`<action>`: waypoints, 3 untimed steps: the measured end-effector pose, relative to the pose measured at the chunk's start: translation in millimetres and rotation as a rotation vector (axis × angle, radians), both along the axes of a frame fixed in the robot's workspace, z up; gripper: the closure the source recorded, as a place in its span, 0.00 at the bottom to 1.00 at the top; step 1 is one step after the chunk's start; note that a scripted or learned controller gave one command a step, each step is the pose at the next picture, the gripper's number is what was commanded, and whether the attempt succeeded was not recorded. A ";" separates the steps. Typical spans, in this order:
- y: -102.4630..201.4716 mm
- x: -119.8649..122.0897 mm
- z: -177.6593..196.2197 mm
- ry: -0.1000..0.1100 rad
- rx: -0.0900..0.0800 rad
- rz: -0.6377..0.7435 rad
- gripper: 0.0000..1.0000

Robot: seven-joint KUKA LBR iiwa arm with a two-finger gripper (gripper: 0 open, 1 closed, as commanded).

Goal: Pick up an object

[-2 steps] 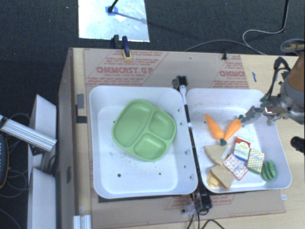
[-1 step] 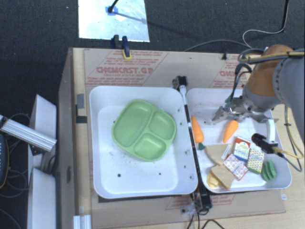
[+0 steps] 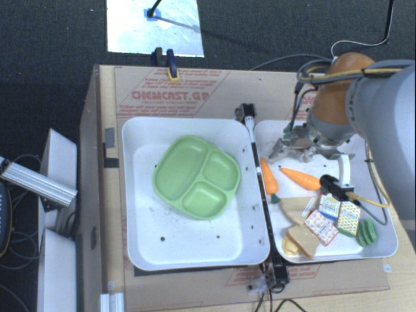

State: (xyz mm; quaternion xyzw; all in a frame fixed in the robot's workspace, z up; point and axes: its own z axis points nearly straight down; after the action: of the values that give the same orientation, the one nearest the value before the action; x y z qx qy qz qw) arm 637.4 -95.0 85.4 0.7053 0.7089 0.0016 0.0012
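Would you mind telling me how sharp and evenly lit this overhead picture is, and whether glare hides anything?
In the camera view, light is soft and even, with faint shadows; the green divided plastic plate and orange toy carrot read clearly; the grey arm's gripper is soft and cluttered; the shiny silver sheet on the dark floor glares, hiding nothing in the bins.

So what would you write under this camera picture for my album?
Robot arm's gripper hovers over the right bin of toy food, with carrots nearby and a green plate in the left bin.
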 end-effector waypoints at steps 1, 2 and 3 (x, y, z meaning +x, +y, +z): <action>-63.4 11.6 116.2 -0.002 -0.003 -0.003 0.00; -76.5 8.8 1.4 0.007 0.000 -0.004 0.00; -16.1 32.1 -0.2 0.001 0.000 0.000 0.00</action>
State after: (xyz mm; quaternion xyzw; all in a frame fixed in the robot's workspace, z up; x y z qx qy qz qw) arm 669.5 -111.1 85.2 0.7052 0.7090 0.0012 0.0010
